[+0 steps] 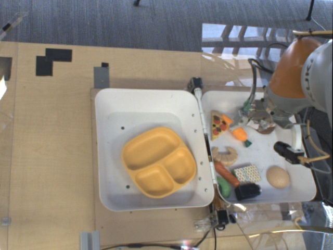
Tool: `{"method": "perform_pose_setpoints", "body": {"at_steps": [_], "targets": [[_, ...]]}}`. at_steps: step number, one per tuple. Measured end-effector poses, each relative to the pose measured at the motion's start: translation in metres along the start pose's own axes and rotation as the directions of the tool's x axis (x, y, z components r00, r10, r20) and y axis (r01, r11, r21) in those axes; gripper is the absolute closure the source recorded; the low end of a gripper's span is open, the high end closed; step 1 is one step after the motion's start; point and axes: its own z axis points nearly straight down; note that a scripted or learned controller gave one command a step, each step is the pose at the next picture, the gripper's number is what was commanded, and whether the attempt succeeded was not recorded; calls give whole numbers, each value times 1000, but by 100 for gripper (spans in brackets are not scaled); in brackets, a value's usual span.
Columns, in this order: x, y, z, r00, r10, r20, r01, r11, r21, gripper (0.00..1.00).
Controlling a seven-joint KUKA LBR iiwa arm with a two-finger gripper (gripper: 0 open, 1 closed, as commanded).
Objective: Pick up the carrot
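A long orange-red carrot (pixel 227 173) lies slantwise near the front left of the right bin (pixel 307 191), with a green end (pixel 225 188) towards the front wall. My gripper (pixel 255 120) hangs over the back middle of that bin, well behind the carrot. A small orange piece (pixel 239 134) with a green tip lies just below and left of the gripper. Nothing is visibly held by the gripper.
The right bin also holds a pizza slice (pixel 220 124), a tan curled piece (pixel 227 154), a chequered block (pixel 246 172), a black block (pixel 247 190) and a beige egg shape (pixel 278 177). A yellow divided plate (pixel 158 161) sits in the left bin (pixel 112 139).
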Motion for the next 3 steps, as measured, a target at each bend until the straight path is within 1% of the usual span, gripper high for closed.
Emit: {"method": "perform_pose_setpoints", "body": {"at_steps": [1,2,3], "targets": [[11,27,40,1000,3,-1,-3,1000,-10,0],[13,31,27,1000,-4,-3,4,1000,-18,100],[74,72,-54,983,-186,1,186,983,-9,100]]}}
